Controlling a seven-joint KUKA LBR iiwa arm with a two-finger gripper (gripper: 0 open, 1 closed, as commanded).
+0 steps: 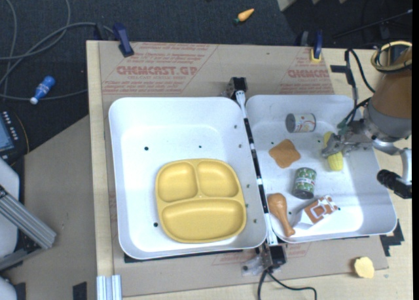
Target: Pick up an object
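Observation:
The right bin holds several small objects: a tipped can, a brown toast-like piece, a green-labelled can, a drumstick, a red and white carton and a yellow corn piece. My gripper reaches in from the right and sits low in that bin, right above the corn piece. Whether anything is between its fingers is hidden by the wrist.
A yellow divided tray lies in the left bin. A yellow lump rests on the bench past the right bin's front corner. Blue clamps hold the board at the back. A small bottle lies on the floor.

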